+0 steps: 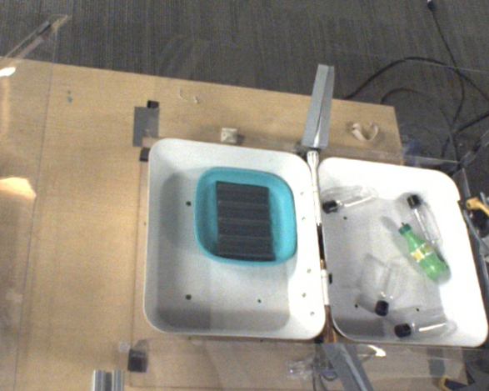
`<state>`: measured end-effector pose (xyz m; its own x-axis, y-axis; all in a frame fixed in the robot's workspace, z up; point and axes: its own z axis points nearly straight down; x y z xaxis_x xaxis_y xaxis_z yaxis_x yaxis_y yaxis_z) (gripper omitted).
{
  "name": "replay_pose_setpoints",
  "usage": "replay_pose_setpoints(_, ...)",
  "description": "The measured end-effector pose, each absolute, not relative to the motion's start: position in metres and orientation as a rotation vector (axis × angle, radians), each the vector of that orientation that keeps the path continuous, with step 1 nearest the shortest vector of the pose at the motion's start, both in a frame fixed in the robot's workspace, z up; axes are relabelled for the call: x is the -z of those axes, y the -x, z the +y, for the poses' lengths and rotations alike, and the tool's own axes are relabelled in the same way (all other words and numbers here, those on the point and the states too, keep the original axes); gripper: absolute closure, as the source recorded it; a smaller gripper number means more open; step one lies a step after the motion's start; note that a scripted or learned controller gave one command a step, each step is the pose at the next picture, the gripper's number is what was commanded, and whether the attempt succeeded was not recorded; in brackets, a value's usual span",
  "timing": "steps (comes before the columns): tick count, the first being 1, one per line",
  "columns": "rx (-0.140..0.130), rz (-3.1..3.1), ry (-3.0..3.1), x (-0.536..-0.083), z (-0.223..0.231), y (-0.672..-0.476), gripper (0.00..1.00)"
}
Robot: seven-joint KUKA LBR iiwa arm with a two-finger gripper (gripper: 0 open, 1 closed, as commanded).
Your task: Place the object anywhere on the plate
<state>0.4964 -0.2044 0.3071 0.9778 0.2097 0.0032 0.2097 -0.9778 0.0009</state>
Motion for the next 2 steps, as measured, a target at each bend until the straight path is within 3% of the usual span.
replay_pose_setpoints(1, 0.001, 0.577, -3.089, -0.194, -0.148, -0.488, 1.00)
replay_pose_setpoints(2, -0.006, 0.564, -3.089, -0.379, -0.206, -0.488, 1.00)
